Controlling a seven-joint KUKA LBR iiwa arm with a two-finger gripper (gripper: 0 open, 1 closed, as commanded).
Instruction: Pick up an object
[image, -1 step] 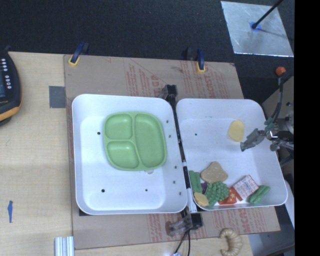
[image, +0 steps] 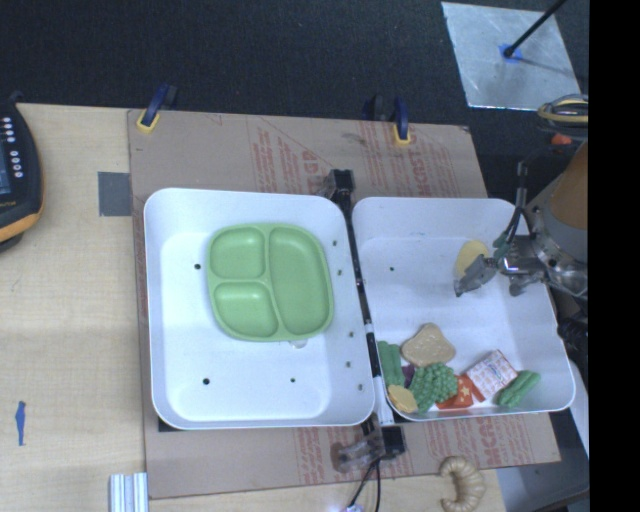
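My gripper (image: 494, 284) hangs over the right bin (image: 420, 230) near its right wall, fingers spread open with nothing between them. A pale yellow piece (image: 469, 257) lies just up and left of the left fingertip (image: 468, 286), close to it. Along the bin's front sit a tan bread-like slice (image: 428, 346), a green broccoli-like toy (image: 433, 383), a red and white packet (image: 492, 375), a green pod (image: 518, 388) and a small yellow piece (image: 402, 398).
The left bin (image: 180, 390) holds a green divided plate (image: 270, 281). A tan curled object (image: 462, 482) lies on the bench in front of the right bin. A black and orange pendant (image: 15, 180) sits at the far left.
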